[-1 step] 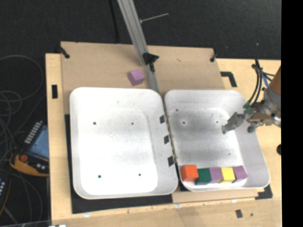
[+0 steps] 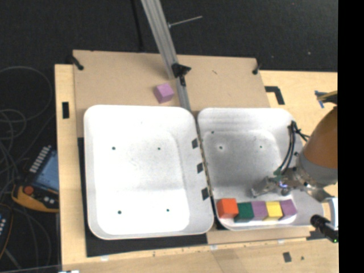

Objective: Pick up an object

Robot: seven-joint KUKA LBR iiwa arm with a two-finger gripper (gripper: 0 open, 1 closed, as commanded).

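1. Approach step, I judge: my pincer point(image 2: 272, 187) hovers in the right bin point(image 2: 239, 124), just above the row of blocks along its near wall.
2. Nothing sits between my fingers; how wide they stand, I cannot tell.
3. Nearest targets: yellow block point(image 2: 274, 210) and purple block point(image 2: 259, 210), just below me.
4. Next: line up over one, descend, close.
5. My wrist leans in from the bin's right side, orange band point(image 2: 324, 144) above.
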